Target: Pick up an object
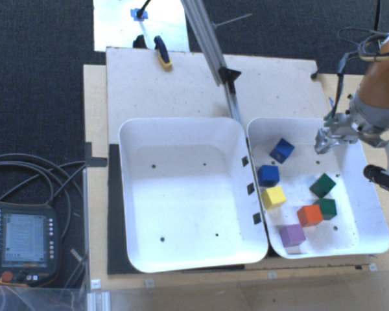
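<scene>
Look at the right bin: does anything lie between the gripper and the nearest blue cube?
Nothing visible does. The gripper hangs over the right bin's upper part, and bare white floor separates it from the blue cube to its left. The other cubes lie lower down.

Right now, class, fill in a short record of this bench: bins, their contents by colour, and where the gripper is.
bins: left bin; right bin
right bin cubes: two blue, yellow, two green, orange, purple
gripper: over right bin's far edge, nothing seen between its fingers
</scene>
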Robot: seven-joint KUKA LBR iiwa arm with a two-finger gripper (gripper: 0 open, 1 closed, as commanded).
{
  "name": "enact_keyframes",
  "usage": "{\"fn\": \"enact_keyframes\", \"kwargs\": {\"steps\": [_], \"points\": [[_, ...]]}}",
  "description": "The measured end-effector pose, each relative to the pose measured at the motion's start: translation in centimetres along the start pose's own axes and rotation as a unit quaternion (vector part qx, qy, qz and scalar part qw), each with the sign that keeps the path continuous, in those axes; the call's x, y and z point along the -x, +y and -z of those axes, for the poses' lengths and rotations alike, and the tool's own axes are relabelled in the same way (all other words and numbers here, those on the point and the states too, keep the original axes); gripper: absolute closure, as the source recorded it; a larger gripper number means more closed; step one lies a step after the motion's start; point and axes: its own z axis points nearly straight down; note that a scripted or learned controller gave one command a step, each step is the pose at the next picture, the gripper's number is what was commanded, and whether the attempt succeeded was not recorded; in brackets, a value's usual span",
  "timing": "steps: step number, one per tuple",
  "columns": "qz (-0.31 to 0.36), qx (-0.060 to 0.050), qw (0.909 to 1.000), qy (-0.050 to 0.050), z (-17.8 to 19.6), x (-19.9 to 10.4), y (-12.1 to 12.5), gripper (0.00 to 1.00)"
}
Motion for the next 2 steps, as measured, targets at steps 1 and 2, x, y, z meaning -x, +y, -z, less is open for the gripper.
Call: {"fn": "enact_keyframes", "kwargs": {"steps": [1, 2], "points": [[0.0, 0.002, 1.0, 0.0, 6.6, 0.1, 0.3, 1.0], [0.0, -0.002, 1.0, 0.0, 5.3, 0.1, 0.4, 1.0]]}}
